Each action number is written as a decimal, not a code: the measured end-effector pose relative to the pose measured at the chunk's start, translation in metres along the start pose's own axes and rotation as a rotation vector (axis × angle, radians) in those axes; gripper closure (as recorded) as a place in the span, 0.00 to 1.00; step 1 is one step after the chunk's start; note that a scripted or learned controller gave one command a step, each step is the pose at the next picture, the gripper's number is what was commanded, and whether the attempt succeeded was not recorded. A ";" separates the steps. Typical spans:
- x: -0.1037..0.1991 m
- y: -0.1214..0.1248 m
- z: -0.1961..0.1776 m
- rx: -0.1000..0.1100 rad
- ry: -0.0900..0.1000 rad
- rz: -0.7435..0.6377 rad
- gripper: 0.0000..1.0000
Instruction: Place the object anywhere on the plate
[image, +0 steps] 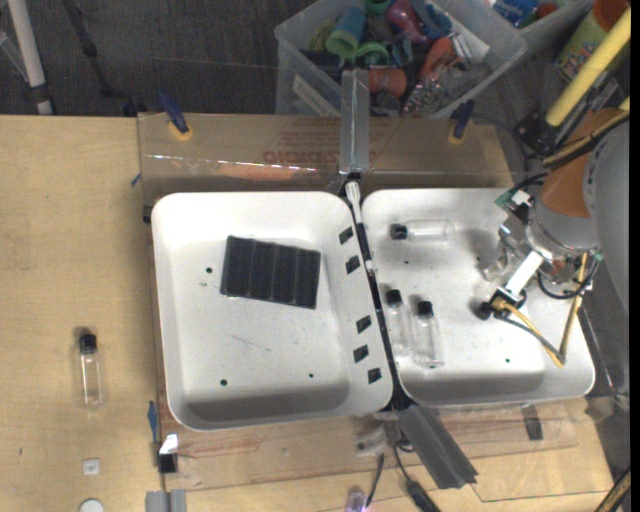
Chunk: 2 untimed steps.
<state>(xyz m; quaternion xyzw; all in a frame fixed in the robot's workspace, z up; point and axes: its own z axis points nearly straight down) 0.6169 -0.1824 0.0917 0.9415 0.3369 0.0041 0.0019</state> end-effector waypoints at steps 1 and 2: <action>-0.037 -0.020 0.000 0.003 0.003 0.398 1.00; -0.083 -0.051 0.000 0.017 -0.001 0.480 1.00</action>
